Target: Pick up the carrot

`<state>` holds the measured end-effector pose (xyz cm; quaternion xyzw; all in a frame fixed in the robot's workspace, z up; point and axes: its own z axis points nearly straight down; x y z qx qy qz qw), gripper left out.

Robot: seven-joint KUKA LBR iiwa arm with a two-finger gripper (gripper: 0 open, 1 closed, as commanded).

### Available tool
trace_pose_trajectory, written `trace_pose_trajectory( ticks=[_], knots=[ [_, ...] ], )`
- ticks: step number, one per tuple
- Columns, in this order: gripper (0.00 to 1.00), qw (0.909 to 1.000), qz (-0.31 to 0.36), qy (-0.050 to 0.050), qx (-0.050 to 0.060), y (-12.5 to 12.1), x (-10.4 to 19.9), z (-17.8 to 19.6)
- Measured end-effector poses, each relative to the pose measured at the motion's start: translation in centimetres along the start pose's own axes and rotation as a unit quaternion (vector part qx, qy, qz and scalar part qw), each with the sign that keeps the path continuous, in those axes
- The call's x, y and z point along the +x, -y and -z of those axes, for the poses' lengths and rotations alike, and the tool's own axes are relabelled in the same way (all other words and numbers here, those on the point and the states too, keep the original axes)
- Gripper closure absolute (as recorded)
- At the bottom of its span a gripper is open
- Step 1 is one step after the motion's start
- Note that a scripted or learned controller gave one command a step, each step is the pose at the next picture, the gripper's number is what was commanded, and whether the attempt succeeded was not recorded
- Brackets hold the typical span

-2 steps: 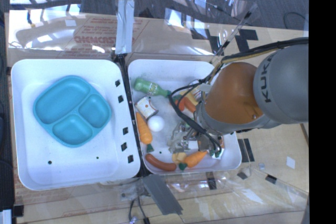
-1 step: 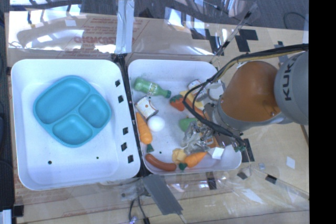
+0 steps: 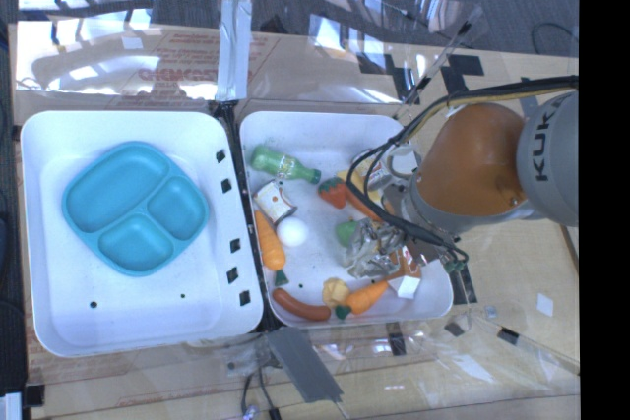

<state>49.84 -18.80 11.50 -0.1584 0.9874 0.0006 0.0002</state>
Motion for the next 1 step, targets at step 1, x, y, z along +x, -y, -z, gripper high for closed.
trace_pose_trajectory(
  ticks=[1],
  knots=[
    [1.0, 0.9983, 0.059, 0.0, 0.0, 1.72, 1.44, 1.02]
  ],
)
